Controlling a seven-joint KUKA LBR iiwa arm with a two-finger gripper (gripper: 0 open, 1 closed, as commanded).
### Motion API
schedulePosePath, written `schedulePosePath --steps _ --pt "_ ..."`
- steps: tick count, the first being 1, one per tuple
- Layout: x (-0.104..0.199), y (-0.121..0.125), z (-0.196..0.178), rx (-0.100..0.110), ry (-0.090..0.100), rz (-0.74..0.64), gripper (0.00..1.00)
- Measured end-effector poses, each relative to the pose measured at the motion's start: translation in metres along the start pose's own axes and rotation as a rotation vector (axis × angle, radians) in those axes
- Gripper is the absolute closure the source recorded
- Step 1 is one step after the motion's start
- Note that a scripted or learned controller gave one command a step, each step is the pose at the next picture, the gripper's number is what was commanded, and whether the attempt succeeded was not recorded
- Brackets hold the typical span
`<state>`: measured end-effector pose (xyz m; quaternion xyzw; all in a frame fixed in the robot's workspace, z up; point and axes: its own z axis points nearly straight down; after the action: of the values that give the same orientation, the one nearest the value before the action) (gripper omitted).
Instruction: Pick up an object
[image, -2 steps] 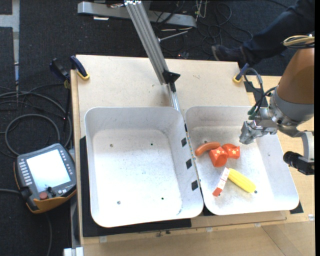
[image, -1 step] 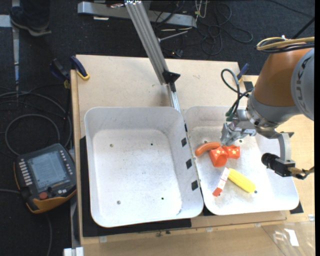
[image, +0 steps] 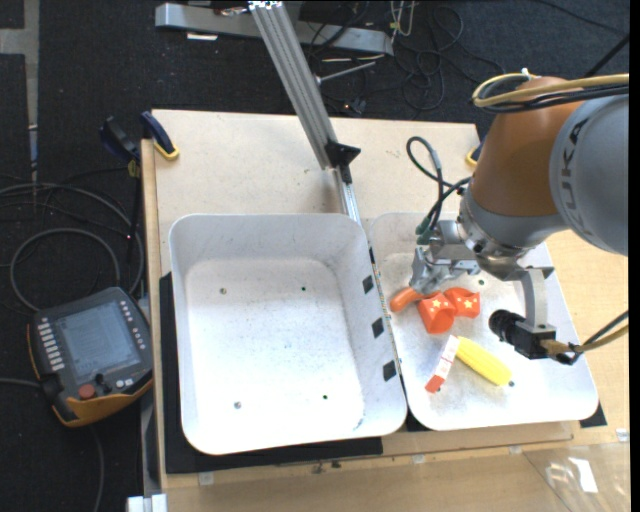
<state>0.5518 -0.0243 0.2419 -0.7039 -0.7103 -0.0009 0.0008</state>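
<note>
Pincer (image: 428, 283) sits low over the orange carrot (image: 404, 298) in the right bin (image: 590, 405), finger state unclear; centre on it, avoid the red block (image: 447, 309).

Arm over right bin, gripper low among toys

Gripper (image: 432, 282) sits just above orange carrot (image: 404, 298) & red block (image: 447, 308); yellow piece (image: 481, 364) + white-red marker (image: 441, 365) nearer front of right bin (image: 560, 405).
</note>
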Motion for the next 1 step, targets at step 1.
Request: schedulePosePath --steps 1 --pt "0.0446 0.0018 0.0006 0.000 -0.001 0.001 1.00"
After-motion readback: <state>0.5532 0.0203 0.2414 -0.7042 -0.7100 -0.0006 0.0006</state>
